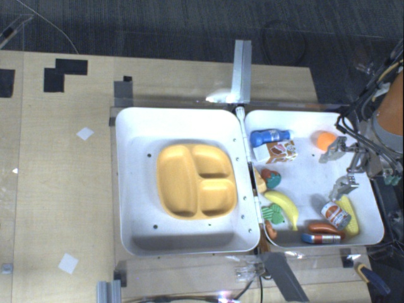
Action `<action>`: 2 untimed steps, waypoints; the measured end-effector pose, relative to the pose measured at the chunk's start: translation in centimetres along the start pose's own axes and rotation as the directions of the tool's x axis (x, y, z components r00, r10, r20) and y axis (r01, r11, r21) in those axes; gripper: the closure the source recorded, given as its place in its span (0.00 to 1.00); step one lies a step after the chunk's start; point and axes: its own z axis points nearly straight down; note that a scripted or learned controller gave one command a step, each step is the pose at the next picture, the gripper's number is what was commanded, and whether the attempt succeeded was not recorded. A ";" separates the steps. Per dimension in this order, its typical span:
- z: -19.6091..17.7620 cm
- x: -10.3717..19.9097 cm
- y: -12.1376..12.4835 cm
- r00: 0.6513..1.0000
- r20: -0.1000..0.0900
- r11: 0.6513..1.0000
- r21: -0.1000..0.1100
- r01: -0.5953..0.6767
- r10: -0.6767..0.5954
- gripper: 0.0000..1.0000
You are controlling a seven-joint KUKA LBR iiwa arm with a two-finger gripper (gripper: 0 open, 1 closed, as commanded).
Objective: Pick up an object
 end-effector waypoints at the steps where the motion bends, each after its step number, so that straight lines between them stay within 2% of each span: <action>1: 10.2 4.6 -2.4 0.996 0.002 0.996 0.002 0.087 -0.087 0.00; 2: 10.8 -0.8 -3.1 0.993 0.008 0.993 0.003 0.115 -0.115 0.00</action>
